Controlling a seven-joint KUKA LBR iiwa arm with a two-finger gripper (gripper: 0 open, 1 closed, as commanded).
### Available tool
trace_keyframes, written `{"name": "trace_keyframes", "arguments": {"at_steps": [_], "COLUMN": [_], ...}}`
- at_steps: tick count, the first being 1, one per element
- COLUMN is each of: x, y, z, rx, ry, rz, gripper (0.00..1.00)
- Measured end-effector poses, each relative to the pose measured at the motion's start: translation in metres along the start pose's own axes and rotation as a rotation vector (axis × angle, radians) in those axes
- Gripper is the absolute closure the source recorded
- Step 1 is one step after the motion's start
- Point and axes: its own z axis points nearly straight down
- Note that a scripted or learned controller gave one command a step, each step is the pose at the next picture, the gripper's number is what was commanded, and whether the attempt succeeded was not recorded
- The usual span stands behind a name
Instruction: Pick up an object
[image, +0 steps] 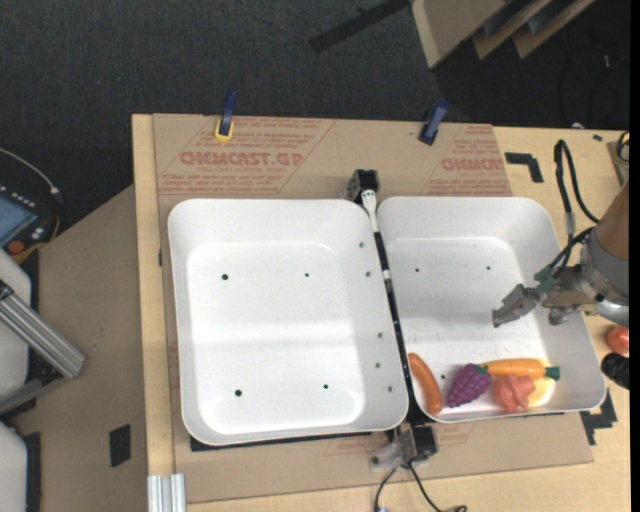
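Several toy foods lie along the front wall of the right bin (470, 225): a red-orange sausage (424, 383), a purple bunch of grapes (466, 384), an orange carrot (518, 368), and a pink piece (510, 393) with a yellow piece (541, 393) beside it. My gripper (533, 310) hangs over the right part of this bin, a little behind the carrot and grapes. Its fingers (508, 307) are spread open with nothing between them.
The left bin (190, 300) stands beside the right one, with a black hinge strip (385, 290) between them. Both rest on a cardboard sheet (300, 150) held by clamps at the back. A black cable (565, 190) runs by the arm at the right.
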Motion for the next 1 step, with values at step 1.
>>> {"name": "trace_keyframes", "arguments": {"at_steps": [1], "x": [0.024], "y": [-0.0085], "z": [-0.1085], "rx": [-0.013], "ry": [-0.002], "rz": [-0.004], "gripper": [0.0]}}
